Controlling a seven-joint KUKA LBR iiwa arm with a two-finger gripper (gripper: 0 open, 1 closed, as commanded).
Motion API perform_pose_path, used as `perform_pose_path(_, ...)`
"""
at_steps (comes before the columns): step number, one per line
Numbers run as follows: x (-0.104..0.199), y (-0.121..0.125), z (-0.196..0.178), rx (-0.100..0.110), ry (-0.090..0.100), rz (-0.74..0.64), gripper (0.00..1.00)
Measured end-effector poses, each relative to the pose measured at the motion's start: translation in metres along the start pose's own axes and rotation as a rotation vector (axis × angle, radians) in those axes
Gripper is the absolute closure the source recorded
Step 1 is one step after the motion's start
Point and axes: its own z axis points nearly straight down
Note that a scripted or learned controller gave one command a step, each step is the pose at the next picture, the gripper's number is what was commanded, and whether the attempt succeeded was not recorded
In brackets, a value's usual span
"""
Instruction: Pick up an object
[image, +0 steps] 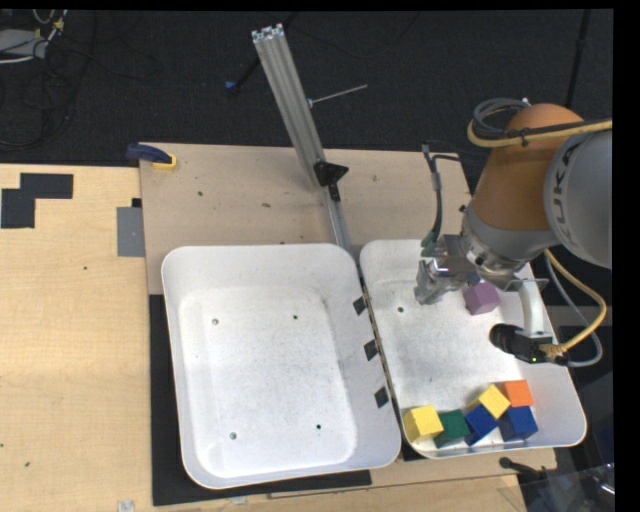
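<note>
White bins (260, 460), two of them, are lying below us. We're watching the gripper (432, 285) hanging at the right bin's twelve o'clock; its opening we're unable to judge. One purple block (482, 298), light and rigid, is sitting at its three o'clock, flat sides inviting a pinch. Six blocks (475, 415) are crowding six o'clock.
</note>
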Motion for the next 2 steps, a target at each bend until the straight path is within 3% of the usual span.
perform_pose_path(2, 0.105, -0.003, -0.025, -0.003, -0.001, 0.000, 1.00)
